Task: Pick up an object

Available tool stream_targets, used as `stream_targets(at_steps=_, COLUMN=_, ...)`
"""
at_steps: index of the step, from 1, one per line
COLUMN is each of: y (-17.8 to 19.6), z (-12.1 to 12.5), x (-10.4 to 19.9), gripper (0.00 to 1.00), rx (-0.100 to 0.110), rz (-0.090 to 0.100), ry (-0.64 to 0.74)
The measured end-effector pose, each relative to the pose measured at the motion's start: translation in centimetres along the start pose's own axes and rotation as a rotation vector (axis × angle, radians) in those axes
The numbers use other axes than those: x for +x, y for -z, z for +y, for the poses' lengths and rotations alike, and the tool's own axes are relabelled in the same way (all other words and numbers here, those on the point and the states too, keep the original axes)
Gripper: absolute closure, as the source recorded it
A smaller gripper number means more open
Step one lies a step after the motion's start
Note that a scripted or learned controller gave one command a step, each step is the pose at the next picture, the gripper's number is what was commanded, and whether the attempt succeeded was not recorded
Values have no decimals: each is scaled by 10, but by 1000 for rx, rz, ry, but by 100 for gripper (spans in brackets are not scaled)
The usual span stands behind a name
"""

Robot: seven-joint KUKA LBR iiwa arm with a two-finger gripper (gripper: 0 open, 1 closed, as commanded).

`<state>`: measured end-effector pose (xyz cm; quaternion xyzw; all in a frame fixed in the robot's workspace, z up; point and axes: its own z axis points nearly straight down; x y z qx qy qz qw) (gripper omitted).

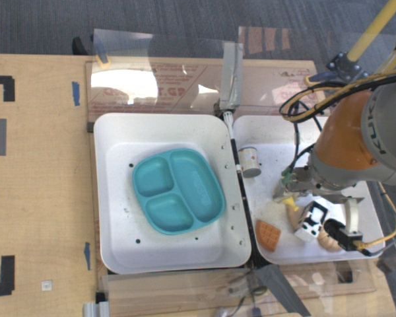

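My gripper (289, 185) hangs low over the middle of the right bin (270, 144), below the arm's orange band. Just under it lies a small yellow piece (290, 207), so close that touch cannot be judged. A white and black block (311, 220) rests right of that piece, partly under the wrist. An orange waffle-like piece (268, 234) lies near the bin's front left. A small tan cylinder (249, 162) lies by the bin's left wall. A tan lump (327, 241) sits at the front, half hidden by the wrist.
The left bin (112, 177) holds a teal divided plate (178, 190) in its middle. A metal divider (230, 84) and clear panels stand behind the bins. Yellow and black cables (303, 101) loop over the right bin's back.
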<state>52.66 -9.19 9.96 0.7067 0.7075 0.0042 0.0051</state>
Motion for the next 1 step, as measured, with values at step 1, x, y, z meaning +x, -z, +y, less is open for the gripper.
stream_targets(at_steps=1, y=112, z=51, x=42, gripper=100, rx=2, rz=3, ry=5)
